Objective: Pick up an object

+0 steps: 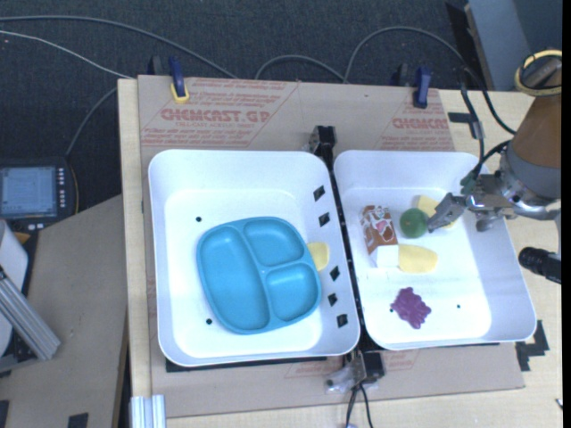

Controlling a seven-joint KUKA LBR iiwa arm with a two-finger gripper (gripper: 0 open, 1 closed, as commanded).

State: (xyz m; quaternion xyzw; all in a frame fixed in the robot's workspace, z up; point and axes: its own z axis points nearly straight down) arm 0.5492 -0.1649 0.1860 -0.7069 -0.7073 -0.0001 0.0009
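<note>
The hand (443, 217) hangs just right of the green ball (412, 223); whether it is spread, I cannot tell. A packet (379, 227) left of the ball lies lengthwise toward the bin's (500, 315) far wall.

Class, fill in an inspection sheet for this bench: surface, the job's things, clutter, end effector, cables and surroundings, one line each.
Surface: cardboard-covered bench bearing a left bin and a right bin.
Job's things: right bin holds a green ball, red-and-white packet, white block, two yellow pieces, purple grape bunch.
Clutter: blue divided tray in the left bin, yellow piece beside it.
End effector: low over the right bin, right of the green ball; finger state unclear.
Cables: white cables behind the bench; black cable near the arm.
Surroundings: blue clamps, small screen at left.
</note>
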